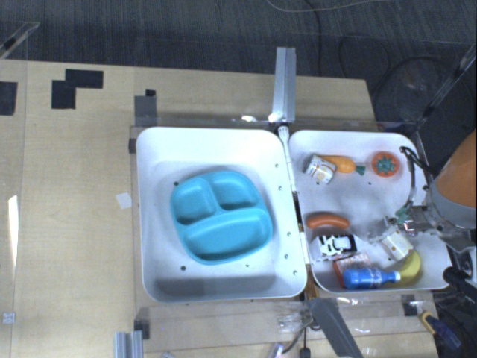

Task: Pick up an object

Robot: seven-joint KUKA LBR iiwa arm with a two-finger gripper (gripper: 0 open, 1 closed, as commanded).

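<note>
Two bins were seen; gripper was hovering near banana, its state could not be told; a centred descent was advised.

End effector low (arm from right)

Landmark: hot dog, mid right bin.
- Just right of it and above, toward the can and carrot: bare floor, open passage.
- Below it: black-and-white card, blue bottle, banana crowd together, no gap.
- Far right: arm blocks the wall.
</note>
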